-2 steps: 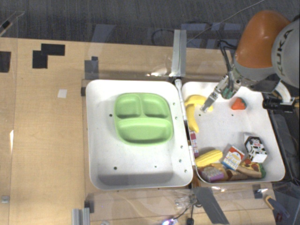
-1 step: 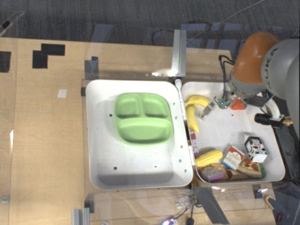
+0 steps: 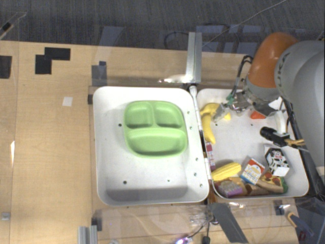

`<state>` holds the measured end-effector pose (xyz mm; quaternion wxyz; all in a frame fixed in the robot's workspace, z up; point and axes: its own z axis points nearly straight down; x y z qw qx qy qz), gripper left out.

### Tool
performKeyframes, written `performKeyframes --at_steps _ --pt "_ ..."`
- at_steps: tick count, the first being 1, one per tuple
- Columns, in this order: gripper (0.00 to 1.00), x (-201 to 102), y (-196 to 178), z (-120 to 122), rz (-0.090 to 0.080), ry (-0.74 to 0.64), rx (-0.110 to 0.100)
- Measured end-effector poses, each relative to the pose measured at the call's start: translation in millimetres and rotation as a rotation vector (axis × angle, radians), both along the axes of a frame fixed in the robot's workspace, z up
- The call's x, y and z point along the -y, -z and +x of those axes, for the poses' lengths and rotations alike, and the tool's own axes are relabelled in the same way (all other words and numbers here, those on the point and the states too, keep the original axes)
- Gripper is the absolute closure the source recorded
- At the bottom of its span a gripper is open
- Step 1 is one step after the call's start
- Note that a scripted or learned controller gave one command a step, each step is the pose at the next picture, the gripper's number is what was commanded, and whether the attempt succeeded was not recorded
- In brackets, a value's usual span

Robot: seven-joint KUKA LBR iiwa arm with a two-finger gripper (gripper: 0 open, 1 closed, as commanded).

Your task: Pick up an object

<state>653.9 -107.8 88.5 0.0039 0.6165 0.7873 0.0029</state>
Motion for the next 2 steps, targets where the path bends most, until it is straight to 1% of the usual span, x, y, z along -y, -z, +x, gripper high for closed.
performKeyframes --at_steps 1,2 --pt "1.00 -3 -11 2 0.002 -0.008 0.004" --pt "1.00 -60 -96 16 0.002 0.202 -0.007"
